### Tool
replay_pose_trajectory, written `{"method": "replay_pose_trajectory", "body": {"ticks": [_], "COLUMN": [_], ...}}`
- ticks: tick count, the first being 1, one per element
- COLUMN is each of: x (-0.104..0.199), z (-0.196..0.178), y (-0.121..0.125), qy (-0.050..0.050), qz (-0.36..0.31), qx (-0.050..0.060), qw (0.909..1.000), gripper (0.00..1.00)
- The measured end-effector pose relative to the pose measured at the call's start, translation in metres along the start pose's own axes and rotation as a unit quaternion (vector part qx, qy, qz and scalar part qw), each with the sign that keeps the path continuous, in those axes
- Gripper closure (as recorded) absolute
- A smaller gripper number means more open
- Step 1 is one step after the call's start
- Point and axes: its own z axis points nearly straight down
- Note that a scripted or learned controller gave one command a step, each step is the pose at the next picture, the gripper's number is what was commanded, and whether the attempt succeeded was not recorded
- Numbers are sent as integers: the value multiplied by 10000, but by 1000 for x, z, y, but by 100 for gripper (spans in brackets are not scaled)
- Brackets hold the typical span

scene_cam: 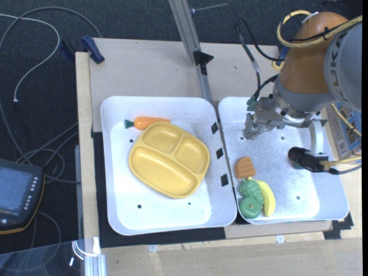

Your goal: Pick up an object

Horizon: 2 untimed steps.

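So the bench (pixel 149 62) is plain tan board with a blue clamp (pixel 92 49) at its back left corner. Loose cables (pixel 34 50) snake over the dark floor on the left, plus a handheld control pendant (pixel 17 197) lying near the lower left edge. Metal pole (pixel 184 16) rises at the back.

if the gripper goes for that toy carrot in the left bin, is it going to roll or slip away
The carrot looks round and tapered, so a push would probably roll it in a curve. Its glossy surface suggests hard, light plastic that might slip from a loose pinch. It lies against the yellow tray's edge, which may block rolling that way.
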Motion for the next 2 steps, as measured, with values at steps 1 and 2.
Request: {"method": "replay_pose_trajectory", "body": {"ticks": [1,2], "x": [57,102], "z": [7,-2], "y": [19,33], "qy": [2,3], "qz": [-2,4], "qx": [5,4], "qw": [10000,10000], "gripper": [100,100]}}
